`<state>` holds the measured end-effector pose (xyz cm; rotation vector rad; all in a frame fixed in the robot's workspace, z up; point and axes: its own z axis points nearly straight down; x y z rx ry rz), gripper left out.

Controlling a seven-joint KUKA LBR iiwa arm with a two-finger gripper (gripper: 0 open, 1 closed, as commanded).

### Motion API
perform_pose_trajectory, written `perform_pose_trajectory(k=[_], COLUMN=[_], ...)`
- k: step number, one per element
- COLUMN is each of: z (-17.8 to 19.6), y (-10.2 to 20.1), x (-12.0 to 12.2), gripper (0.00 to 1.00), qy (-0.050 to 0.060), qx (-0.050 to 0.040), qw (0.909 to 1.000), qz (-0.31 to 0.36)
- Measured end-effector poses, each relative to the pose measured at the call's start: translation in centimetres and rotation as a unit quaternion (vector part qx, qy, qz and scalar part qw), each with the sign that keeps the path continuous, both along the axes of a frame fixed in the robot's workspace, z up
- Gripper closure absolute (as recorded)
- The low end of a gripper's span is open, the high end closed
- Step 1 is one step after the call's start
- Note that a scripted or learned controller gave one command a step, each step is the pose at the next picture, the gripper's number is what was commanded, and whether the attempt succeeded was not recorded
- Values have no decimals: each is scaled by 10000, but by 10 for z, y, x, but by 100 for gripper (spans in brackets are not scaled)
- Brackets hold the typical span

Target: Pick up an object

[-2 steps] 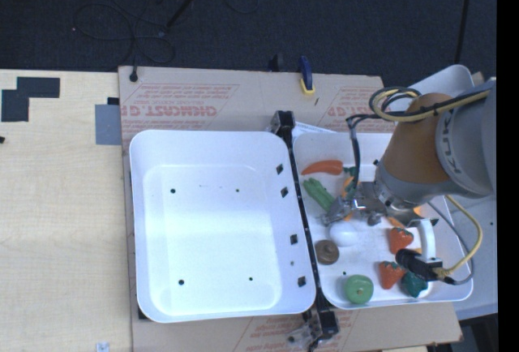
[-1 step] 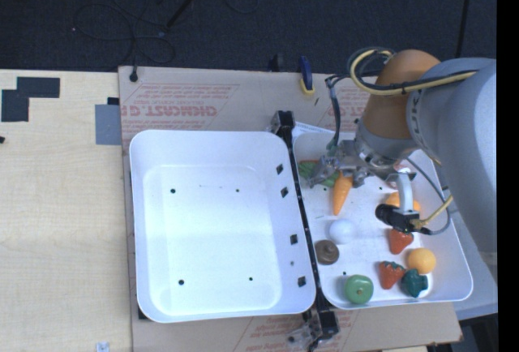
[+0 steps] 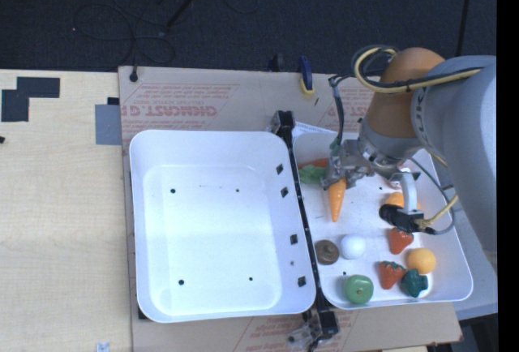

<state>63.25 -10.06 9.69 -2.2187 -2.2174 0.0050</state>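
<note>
Right bin (image 3: pixel 454 294): my shallow white plastic tray; toys crowd its 5 o'clock corner, open floor at 12 o'clock.
Left bin (image 3: pixel 211 229): shallow white plastic tray, bare floor.
Divider: black clips (image 3: pixel 293 216) line the shared rim.
My arm (image 3: pixel 454 123): grey, orange-banded, reaching in from 3 o'clock.
My gripper (image 3: pixel 339 178): pointing down, closed on the orange plastic carrot (image 3: pixel 336 200), its tip toward 6 o'clock.
Neighbours: green leafy toy (image 3: pixel 311 173) at 9 o'clock of the carrot; small white ball (image 3: pixel 353 246) and brown disc (image 3: pixel 327 251) at 6 o'clock.

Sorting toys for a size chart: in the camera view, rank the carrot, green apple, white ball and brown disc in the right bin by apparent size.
Largest to smallest, as they look:
1. carrot, longest, under the tool
2. green apple
3. white ball and brown disc look too alike to rank.
</note>
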Motion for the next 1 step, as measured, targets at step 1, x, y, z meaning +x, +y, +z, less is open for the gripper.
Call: perform_pose_trajectory(k=[1], z=[96], y=[73], x=[13], gripper=[100], qy=[-54], qx=[4], qw=[10000], qz=[34])
